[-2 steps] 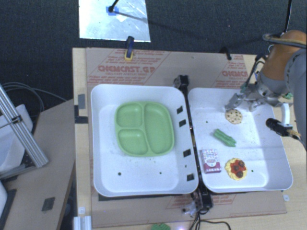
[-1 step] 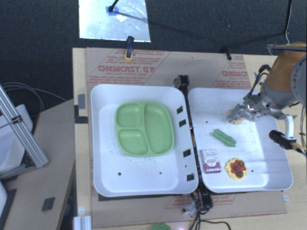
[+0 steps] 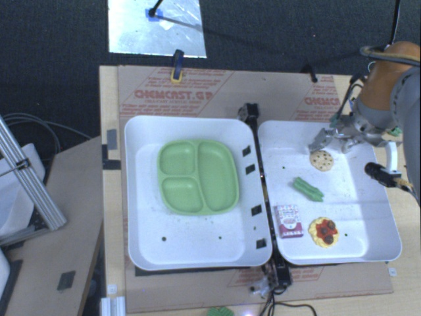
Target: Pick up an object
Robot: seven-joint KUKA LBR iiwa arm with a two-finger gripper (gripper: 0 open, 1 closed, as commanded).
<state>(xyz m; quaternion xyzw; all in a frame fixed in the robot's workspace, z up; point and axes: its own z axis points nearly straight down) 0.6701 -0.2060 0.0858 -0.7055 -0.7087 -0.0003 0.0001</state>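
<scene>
Gripper (image 3: 327,139) hangs over the right white bin (image 3: 378,242), fingers spread, holding nothing. Just below, at its six o'clock, lies a round tan cookie (image 3: 321,160). Nothing is lifted yet; grasping remains.

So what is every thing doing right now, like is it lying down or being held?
Green tray: lying flat in the left bin, nothing in its sections.
Cookie: lying flat in the right bin, just below the gripper.
Green bean: lying loose, slanted.
Small box: lying flat.
Little pizza: lying flat, topping up.
</scene>
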